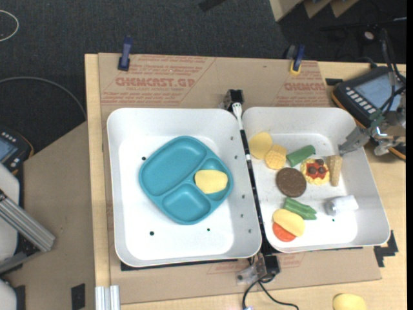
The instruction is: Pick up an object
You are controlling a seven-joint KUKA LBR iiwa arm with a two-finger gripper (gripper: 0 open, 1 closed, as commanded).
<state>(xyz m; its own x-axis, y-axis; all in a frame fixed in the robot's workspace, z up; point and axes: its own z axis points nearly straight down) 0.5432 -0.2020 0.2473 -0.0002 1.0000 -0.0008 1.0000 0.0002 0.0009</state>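
I am logging the scene from the largest item down. The brown cardboard-covered bench top (193, 76) is carrying two shallow white plastic bins side by side. The left white bin (129, 237) is holding a teal plastic divided plate (169, 166), and a pale yellow rounded toy food piece (211, 181) is sitting in that plate's right compartment. The right white bin (361, 225) is holding the loose pick candidates, all lying on its floor. A dark brown round patty-like disc (291, 181) is lying near the bin's middle. A yellow and red rounded toy fruit (288, 225) is resting at the bin's near edge, with a green pepper-shaped piece (300, 207) touching it just above. A flat yellow disc (261, 144) is lying at the upper left, overlapping a yellow waffle-textured round piece (275, 157) beside it. A green elongated piece (301, 154) is lying just right of those. A small yellow piece with red topping (315, 170) is sitting right of the patty, with a tan stick-like piece (335, 170) standing just beside it. A small white lump (340, 204) is lying toward the right wall. The grey metal two-finger gripper (352, 142) is hovering over the right bin's upper right corner, apart from every object; I cannot tell how its fingers are standing, and I am seeing nothing between them.
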